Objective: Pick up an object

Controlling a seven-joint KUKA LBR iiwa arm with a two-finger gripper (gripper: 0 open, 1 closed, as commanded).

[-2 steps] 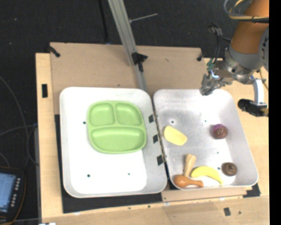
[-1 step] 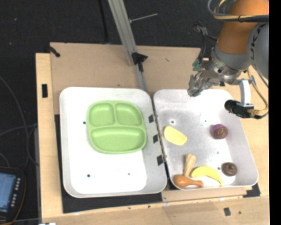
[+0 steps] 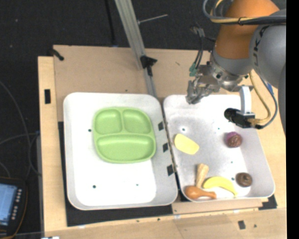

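The claw [image 3: 194, 94] hangs at the upper edge of the right shallow white bin [image 3: 209, 121], upper right of the frame; its finger position cannot be determined. The left white bin [image 3: 77, 183] carries a green three-compartment plastic plate [image 3: 124, 135]. The right bin contains a pale yellow flat piece [image 3: 186, 144], a yellow banana [image 3: 220, 184], a dark purple round object [image 3: 233, 140] and a brown round object [image 3: 243, 179], all apart from the claw.

Two white bins: left bin [image 3: 79, 183], right bin [image 3: 209, 118]. Left bin: one green tray [image 3: 124, 135]. Right bin: one yellow slice [image 3: 186, 144], one banana [image 3: 220, 184], one cone [image 3: 201, 174], one orange piece [image 3: 199, 193], two dark round items [image 3: 233, 140] [image 3: 243, 179].
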